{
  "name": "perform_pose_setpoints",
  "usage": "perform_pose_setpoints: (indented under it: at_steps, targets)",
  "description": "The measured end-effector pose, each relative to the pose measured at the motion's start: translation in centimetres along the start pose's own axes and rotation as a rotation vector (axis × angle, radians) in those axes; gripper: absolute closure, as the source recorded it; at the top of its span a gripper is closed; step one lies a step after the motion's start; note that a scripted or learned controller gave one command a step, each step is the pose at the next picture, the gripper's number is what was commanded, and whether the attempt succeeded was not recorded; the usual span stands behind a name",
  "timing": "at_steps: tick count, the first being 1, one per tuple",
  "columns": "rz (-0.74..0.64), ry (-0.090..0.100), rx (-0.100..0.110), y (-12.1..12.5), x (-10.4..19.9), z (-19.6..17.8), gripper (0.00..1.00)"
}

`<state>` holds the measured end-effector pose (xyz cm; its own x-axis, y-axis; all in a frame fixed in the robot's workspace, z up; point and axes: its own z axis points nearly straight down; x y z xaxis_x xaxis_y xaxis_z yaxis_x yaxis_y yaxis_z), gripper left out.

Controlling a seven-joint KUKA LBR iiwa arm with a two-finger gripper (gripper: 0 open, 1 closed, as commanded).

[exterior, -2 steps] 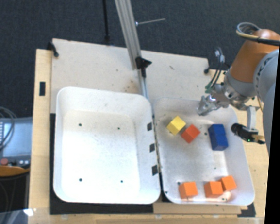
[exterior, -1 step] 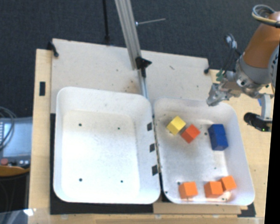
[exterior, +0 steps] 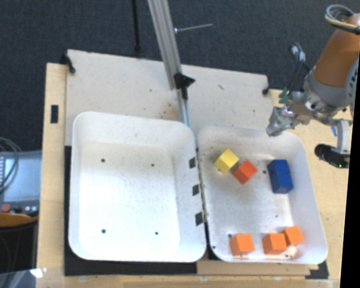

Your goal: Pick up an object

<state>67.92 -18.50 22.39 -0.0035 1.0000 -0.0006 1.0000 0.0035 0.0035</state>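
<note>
Dark carpet surrounds a pale wooden bench [exterior: 50,160] carrying two shallow white bins. Nearest the gripper lies the blue block [exterior: 280,175], in the upper right part of the right bin [exterior: 309,202], standing free with bare floor on every side. It looks rigid, light and flat-sided, probably foam or wood, so a pinch across its two long parallel faces should hold without slipping or crushing. Just left of it, a yellow cube [exterior: 227,160] and a red-orange cube [exterior: 245,172] touch corner to corner, which would crowd a finger. Three orange cubes [exterior: 275,242] sit along the near wall. Beside them, the left bin [exterior: 83,182] holds nothing. Hanging over the right bin's far rim, the gripper [exterior: 276,125] grips nothing; whether its jaws are spread I cannot tell.
</note>
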Motion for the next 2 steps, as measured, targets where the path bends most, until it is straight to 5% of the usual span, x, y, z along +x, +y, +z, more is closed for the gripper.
perform_pose_setpoints:
  at_steps: [2]
  targets:
    - [-0.005, 0.003, 0.003, -0.2, 11.7, -0.9, 1.0]
